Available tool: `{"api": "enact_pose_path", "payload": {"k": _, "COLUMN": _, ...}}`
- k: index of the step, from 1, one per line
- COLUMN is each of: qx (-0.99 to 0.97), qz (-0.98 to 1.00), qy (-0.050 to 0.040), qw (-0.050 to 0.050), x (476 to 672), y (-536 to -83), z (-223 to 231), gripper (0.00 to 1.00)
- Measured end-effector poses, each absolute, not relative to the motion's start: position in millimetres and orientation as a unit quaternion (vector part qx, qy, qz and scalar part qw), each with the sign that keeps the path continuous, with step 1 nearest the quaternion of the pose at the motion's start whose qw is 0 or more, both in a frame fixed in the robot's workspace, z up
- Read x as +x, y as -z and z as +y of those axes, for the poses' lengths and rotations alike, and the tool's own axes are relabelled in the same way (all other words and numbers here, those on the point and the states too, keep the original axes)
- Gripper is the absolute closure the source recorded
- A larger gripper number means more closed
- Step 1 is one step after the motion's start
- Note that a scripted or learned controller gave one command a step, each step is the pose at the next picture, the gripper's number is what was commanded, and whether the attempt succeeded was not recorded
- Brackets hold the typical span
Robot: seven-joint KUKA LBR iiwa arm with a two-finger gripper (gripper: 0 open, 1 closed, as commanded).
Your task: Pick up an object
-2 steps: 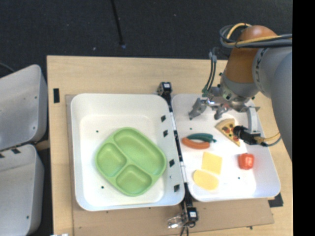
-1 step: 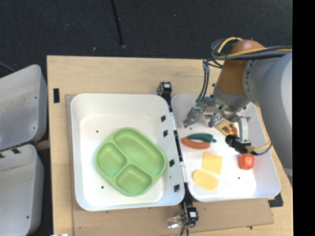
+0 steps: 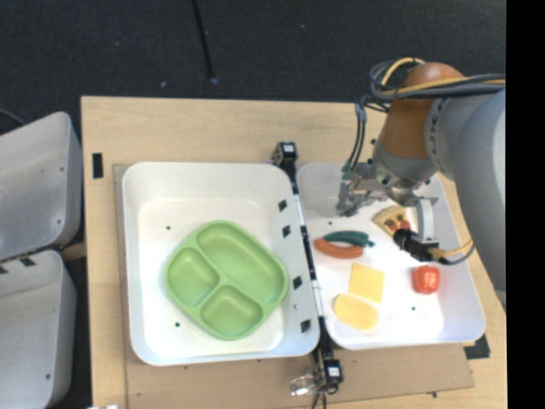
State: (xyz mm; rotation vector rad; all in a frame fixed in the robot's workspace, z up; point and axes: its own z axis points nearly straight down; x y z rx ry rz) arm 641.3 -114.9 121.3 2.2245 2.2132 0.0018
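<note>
Right bin [image 3: 460, 322]: claw [image 3: 351, 196] state unclear, above carrot [image 3: 339, 246]; cheese [image 3: 367, 282], tomato [image 3: 426, 279] nearby.

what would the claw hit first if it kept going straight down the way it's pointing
Probably the bare floor of the right bin. The claw points down over the bin's far left part; the carrot lies nearer the camera, seemingly outside that line, though depth is unclear.

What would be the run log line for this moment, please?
gripper: above right bin, back part | held: nothing seen | nearest: carrot | green tray: left bin
</note>
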Motion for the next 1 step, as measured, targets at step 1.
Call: {"api": "enact_pose_path", "payload": {"k": 1, "qx": 0.709, "qz": 0.705, "qy": -0.0015, "qw": 0.002, "x": 636.9, "y": -166.8, "z": -114.7, "gripper": 1.0}}
